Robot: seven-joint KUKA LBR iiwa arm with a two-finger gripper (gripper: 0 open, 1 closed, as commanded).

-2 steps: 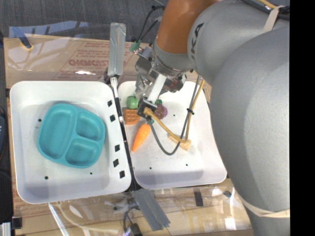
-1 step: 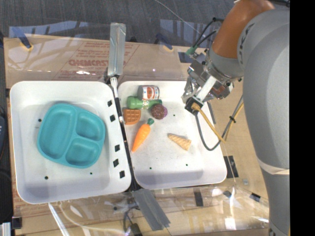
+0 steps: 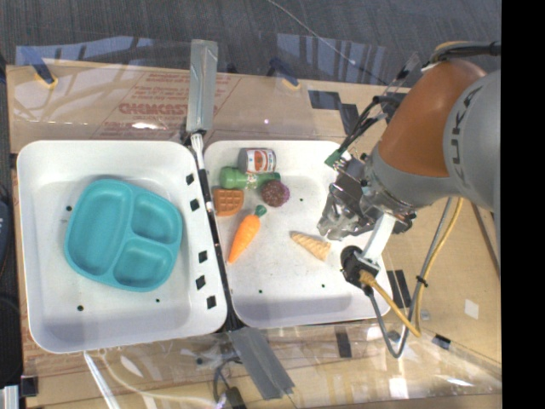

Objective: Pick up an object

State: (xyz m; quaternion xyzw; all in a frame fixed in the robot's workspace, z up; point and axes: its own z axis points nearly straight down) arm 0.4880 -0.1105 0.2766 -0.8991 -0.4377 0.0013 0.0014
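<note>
The gripper [image 3: 334,225] hovers in the right bin [image 3: 281,309]; I cannot tell its state. Just beside it lies the cone [image 3: 310,244], a likely target. Approach step: next, descend and centre over the cone.

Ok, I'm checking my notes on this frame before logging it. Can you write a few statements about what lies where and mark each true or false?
1. The teal divided plate lies in the left bin. True.
2. The carrot lies in the left bin. False: it is in the right bin.
3. The can lies near the right bin's far edge. True.
4. The gripper holds the cone. False: the cone lies on the bin floor beside it.
</note>
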